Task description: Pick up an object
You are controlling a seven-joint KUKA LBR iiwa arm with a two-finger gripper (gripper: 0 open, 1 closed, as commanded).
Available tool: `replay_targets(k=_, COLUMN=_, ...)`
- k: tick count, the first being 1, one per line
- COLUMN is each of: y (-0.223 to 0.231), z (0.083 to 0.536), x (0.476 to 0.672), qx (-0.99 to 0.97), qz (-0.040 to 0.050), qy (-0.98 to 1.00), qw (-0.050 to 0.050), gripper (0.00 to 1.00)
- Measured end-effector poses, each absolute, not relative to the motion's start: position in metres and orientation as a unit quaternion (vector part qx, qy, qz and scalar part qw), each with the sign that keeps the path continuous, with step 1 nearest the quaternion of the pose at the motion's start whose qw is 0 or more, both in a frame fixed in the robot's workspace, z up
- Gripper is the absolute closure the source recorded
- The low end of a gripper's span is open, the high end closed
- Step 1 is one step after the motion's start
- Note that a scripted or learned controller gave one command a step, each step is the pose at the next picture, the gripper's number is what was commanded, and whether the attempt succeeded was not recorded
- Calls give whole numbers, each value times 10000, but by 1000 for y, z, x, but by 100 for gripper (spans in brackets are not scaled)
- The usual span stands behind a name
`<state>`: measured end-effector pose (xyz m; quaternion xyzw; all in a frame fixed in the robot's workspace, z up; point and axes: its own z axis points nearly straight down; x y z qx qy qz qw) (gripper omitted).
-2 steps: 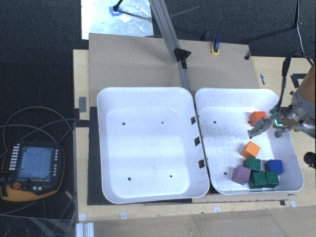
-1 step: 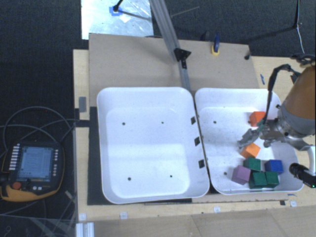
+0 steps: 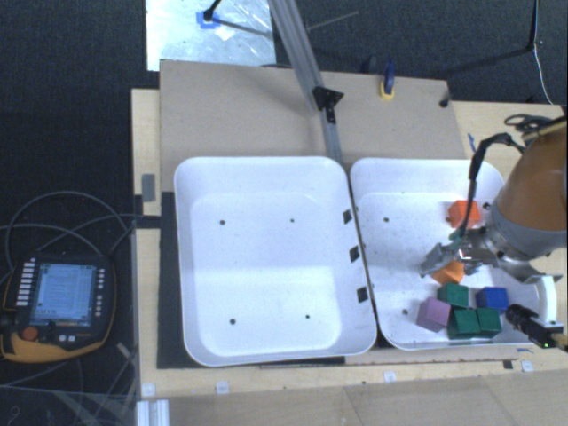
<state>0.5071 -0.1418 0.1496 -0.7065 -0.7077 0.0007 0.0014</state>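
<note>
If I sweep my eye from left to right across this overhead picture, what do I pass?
Handheld control screen → left white bin → right white bin → purple block → blue block → grey arm with an orange band.

no text, label, brand or number can be read anywhere here. the handheld control pendant [image 3: 58,307] left of the table has a lit screen, but whatever it displays is too small and blurred to make out.
</note>
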Motion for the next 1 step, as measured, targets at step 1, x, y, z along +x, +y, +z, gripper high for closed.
replay_targets(k=1, y=-144, z=116, x=512, qx=-7065, qz=-30, qy=-7077, qw=-69, gripper=0)
